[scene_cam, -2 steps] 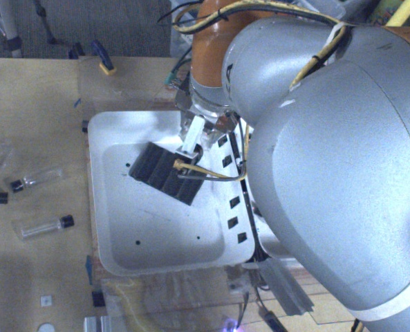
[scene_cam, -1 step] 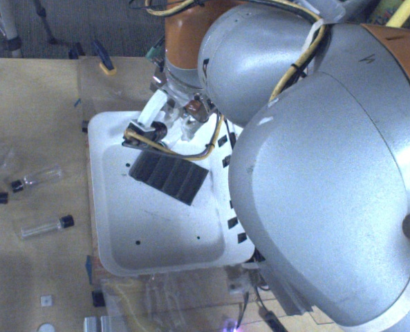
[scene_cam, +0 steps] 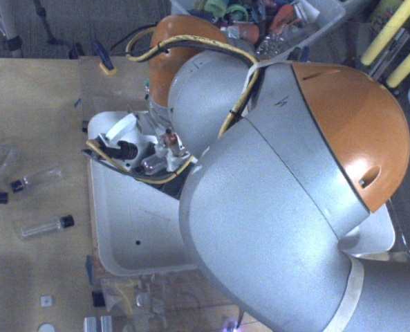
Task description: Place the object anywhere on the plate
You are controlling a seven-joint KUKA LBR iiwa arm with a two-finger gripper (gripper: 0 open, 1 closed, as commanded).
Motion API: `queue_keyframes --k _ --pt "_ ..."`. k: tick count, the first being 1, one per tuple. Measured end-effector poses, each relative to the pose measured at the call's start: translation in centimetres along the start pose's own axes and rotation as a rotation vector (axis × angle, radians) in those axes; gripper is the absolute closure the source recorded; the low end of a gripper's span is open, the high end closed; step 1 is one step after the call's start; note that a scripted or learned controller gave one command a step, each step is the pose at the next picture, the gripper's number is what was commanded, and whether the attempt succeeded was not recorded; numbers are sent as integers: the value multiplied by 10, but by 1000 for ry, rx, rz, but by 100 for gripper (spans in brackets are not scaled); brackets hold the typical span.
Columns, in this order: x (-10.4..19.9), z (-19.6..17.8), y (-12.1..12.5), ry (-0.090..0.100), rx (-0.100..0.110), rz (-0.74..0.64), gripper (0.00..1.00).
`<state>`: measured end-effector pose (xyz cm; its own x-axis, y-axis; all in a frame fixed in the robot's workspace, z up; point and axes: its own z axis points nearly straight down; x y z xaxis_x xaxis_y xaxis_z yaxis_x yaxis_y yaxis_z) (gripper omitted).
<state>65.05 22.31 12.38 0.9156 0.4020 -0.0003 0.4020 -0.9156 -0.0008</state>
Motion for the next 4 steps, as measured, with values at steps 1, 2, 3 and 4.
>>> queue_keyframes --k 1,2,3,4 --pt "-11 -52 -8 -5 2 -588 100" --pt "14 -69 5 -1 -2 -1102 100" --pt "14 -44 4 -5 2 -652 100" --pt "15 24 4 -3 1 -1079 100"
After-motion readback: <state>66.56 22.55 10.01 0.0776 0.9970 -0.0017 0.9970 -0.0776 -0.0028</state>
